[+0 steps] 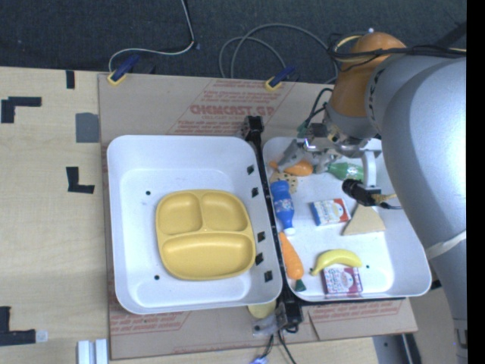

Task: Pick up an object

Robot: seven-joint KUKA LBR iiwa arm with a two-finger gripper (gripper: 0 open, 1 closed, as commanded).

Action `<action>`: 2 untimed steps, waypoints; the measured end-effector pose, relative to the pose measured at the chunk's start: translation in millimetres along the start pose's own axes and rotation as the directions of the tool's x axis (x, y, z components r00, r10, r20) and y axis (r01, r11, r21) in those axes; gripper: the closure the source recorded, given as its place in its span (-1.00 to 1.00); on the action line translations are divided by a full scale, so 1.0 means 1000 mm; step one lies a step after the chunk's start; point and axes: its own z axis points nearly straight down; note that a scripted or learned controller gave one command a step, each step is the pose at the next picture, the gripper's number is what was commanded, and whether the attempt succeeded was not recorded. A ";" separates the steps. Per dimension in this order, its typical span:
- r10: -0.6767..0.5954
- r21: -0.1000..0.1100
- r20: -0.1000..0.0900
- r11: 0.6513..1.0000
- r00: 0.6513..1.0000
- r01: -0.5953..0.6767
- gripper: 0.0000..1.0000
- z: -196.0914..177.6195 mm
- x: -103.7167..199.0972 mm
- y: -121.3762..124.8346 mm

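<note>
Across the left bin (pixel 121 203) a yellow divided plate (pixel 204 232) sits centred. Rightward, the right bin (pixel 402 275) holds a blue bottle (pixel 283 205), a toy carrot (pixel 290 255), a banana (pixel 337 259) and two small cartons. At twelve o'clock there, the gripper (pixel 317 149) hangs just above an orange piece (pixel 301 168); whether it is spread, I cannot tell. That piece looks light, rigid and smooth, probably best pinched across its middle.

Grey arm (pixel 424 127) reaches down, pincer (pixel 314 149) lowered.
</note>
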 end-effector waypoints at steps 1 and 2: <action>-0.005 0.007 0.000 1.000 1.000 0.005 -1.00 0.018 -0.005 0.005; -0.001 0.005 0.007 1.000 1.000 0.001 -1.00 0.017 -0.002 0.004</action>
